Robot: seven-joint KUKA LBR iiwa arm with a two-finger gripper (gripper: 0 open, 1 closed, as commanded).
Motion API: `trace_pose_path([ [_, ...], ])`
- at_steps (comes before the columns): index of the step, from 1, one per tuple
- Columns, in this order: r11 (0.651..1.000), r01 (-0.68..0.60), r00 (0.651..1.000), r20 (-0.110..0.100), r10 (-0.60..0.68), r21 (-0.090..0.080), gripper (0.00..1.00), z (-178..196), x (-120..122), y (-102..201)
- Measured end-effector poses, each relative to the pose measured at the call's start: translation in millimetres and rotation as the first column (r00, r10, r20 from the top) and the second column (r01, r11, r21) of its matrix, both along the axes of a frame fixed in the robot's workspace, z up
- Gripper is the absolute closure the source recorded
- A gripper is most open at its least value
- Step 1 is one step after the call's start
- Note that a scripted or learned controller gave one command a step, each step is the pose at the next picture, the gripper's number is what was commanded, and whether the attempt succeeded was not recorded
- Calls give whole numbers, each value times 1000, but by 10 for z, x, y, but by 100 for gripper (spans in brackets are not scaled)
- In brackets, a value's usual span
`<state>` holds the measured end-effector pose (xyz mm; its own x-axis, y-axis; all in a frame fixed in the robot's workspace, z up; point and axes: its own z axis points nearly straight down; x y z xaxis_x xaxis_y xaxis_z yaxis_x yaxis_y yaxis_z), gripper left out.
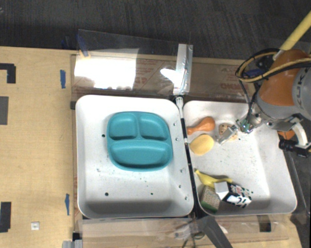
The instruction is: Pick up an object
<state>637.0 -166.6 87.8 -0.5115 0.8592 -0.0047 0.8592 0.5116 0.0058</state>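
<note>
The grey arm [299, 95] reaches in from the right, its orange band [279, 79] above the wrist. The gripper [230, 132] points down-left, held low.

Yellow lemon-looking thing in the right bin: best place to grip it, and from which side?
Probably straight from above, fingers closing across the short width of the yellow lemon-like object. It lies flat in the right bin, rounded and slightly elongated. The orange piece sits close behind and the bin wall close to its left, so its near side and right side look clearest.
</note>
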Motion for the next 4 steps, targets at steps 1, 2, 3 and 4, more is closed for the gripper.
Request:
trace_pose_path([
  [1,977,211,977,-5,-211,1,0,-17,264,368],
  [2,978,209,978,5,-209,0,100,128,292,367],
  [3,978,209,978,4,-209,0,0,119,288,368],
  [4,1000,-6,1000,-2,6,1,0,1103,-1000,606],
])
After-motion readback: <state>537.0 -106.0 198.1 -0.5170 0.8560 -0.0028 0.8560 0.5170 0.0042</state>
